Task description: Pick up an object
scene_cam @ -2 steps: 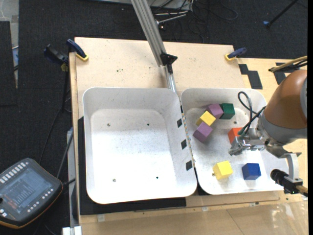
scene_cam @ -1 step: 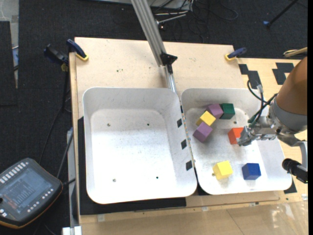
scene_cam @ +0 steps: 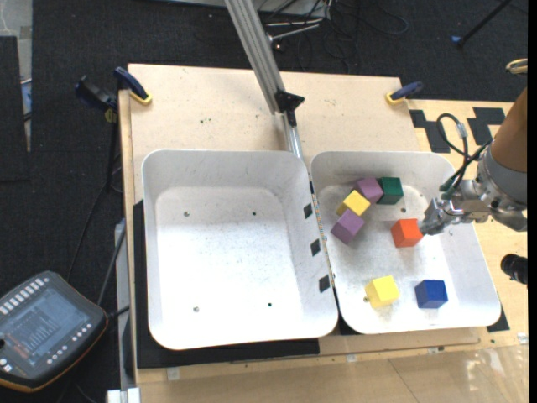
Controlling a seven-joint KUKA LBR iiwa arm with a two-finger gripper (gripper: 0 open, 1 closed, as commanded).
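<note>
The right bin [scene_cam: 470, 263] holds several small cubes. An orange cube [scene_cam: 406, 232] lies near its middle. My gripper [scene_cam: 434, 221] hangs just to the right of that cube, its tip close to the cube's upper right corner. At the back lie a purple cube [scene_cam: 369, 189], a green cube [scene_cam: 390, 190], a yellow cube [scene_cam: 357, 201] and a second purple cube [scene_cam: 347, 226], grouped closely. Toward the front sit another yellow cube [scene_cam: 383, 290] and a blue cube [scene_cam: 430, 294], each apart from the others.
The left bin [scene_cam: 159, 225] stands beside the right one, their rims meeting at the middle. A slanted metal pole [scene_cam: 256, 44] runs down to the bins' back edge. A teach pendant [scene_cam: 38, 330] lies at the lower left, off the bench.
</note>
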